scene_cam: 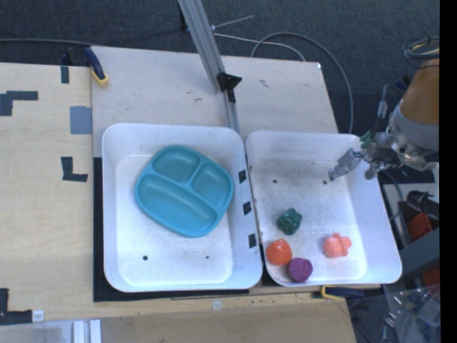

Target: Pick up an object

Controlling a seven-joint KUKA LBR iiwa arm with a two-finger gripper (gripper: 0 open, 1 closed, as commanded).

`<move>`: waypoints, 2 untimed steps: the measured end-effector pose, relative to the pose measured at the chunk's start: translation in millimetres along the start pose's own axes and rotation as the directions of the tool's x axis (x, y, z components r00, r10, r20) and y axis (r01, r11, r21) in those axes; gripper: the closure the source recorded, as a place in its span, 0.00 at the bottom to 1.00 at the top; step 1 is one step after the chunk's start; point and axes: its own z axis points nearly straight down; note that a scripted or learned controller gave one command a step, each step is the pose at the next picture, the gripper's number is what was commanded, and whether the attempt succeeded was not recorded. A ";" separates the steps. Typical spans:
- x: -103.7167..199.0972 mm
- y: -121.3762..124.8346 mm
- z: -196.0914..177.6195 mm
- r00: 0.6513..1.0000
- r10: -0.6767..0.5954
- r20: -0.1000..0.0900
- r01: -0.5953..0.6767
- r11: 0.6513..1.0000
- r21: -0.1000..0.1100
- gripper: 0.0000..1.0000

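Green toy (289,221), orange toy (278,251), purple ball (300,269), pink toy (336,246): right bin.

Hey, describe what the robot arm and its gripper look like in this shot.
The arm is grey with a broad orange band above the wrist. Its wrist end is a light grey, metallic block, and the gripper is a slim grey piece. Dark cables hang beside the arm.

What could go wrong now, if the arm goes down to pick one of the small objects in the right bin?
1. The orange object and the purple object lie close together by the right bin's near wall, so the gripper may hit the wall or push both.
2. The green object and the pink object are small and may slip away.
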 end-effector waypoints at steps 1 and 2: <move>-8.5 3.6 55.8 1.000 0.000 0.001 0.000 1.000 -0.001 0.00; -8.3 8.7 101.3 1.000 -0.001 0.001 0.001 1.000 -0.002 0.00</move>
